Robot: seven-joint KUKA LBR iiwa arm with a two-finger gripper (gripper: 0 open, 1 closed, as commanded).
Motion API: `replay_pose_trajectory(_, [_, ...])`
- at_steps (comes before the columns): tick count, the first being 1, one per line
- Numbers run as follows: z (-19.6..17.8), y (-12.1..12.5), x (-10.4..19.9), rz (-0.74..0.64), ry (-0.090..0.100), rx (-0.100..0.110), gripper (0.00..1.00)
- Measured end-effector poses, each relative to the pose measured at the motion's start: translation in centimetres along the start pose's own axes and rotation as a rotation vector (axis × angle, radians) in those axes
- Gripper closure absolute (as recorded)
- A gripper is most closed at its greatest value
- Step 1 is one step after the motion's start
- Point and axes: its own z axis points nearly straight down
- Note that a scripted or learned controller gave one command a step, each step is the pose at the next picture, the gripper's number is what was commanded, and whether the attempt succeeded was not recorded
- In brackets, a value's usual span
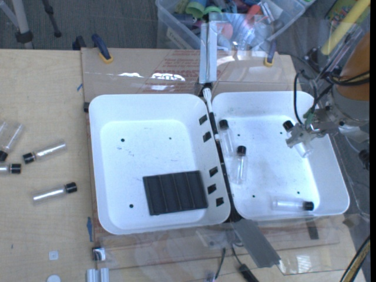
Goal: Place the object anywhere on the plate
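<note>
The black ridged plate [175, 192] lies flat in the left bin [111, 119], toward its front right. Several clear vials with black caps lie in the right bin [264, 107]. One vial [224, 135] rests by the divider and another vial [239, 162] lies just right of it. A third vial [292, 204] lies near the front wall. A fourth vial [289, 126] lies at the far right, its black cap showing. My gripper [302, 136] sits low directly over this fourth vial and hides much of its clear body.
More loose vials [50, 151] lie on the wooden bench left of the bins. A clear tub of coloured toys [235, 7] stands behind the bins. Cables and the arm [346, 81] crowd the right bin's right edge.
</note>
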Motion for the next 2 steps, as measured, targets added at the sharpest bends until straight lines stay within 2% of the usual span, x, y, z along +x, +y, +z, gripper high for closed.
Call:
replay_pose_trajectory(1, [-4.1, -5.1, 2.7, -0.122, 0.004, 0.006, 1.00])
replay_pose_trajectory(2, [-6.4, -7.8, 6.3, -0.164, 0.004, 0.007, 1.00])
